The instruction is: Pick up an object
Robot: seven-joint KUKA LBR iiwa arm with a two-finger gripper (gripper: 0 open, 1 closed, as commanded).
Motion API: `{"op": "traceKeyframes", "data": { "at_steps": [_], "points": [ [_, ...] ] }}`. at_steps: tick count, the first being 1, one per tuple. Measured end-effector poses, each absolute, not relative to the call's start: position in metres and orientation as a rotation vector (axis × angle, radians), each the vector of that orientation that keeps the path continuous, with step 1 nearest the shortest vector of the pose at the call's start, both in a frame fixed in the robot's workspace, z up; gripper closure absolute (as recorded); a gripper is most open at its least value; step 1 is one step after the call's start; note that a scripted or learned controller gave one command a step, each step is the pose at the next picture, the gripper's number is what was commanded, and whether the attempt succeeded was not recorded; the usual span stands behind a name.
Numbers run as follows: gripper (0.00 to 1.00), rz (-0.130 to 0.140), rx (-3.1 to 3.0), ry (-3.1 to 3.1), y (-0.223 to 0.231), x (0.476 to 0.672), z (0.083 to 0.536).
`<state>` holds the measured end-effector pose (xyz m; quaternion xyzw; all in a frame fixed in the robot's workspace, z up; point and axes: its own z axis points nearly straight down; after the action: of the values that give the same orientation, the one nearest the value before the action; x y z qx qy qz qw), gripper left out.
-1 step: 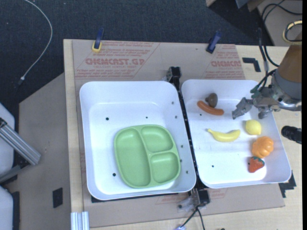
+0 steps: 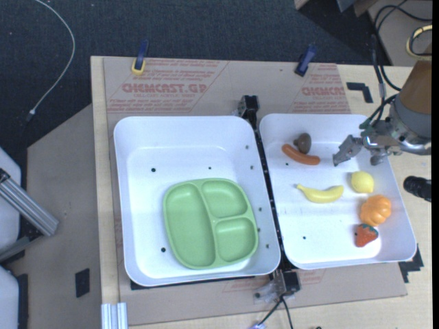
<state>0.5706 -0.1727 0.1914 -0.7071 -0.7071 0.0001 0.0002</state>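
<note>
The right bin [image 2: 329, 249] holds several toy foods. A brown lump [image 2: 302, 142] and an orange-red sausage [image 2: 302, 156] lie at its far left. A yellow banana [image 2: 320, 193] rests in the middle. Down the right side sit a yellow lemon [image 2: 362, 181], an orange pumpkin-like piece [image 2: 375, 209] and a red strawberry [image 2: 365, 234]. My gripper [image 2: 361, 155] hovers over the bin's far right part, just above the lemon and right of the sausage. It is open, its dark fingertips [image 2: 343, 154] spread apart with nothing between them.
The left bin [image 2: 137, 149] holds a green divided plate [image 2: 209, 221]. Black clips [image 2: 248, 105] join the bins at the far and near ends. Blue and yellow clamps [image 2: 140, 59] pin the cardboard at the back edge.
</note>
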Motion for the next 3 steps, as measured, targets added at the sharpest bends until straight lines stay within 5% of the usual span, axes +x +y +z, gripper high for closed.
{"op": "traceKeyframes", "data": {
  "at_steps": [3],
  "points": [
    [0.00, -0.003, -2.212, -2.219, -0.165, 0.570, 0.084]
  ]
}}
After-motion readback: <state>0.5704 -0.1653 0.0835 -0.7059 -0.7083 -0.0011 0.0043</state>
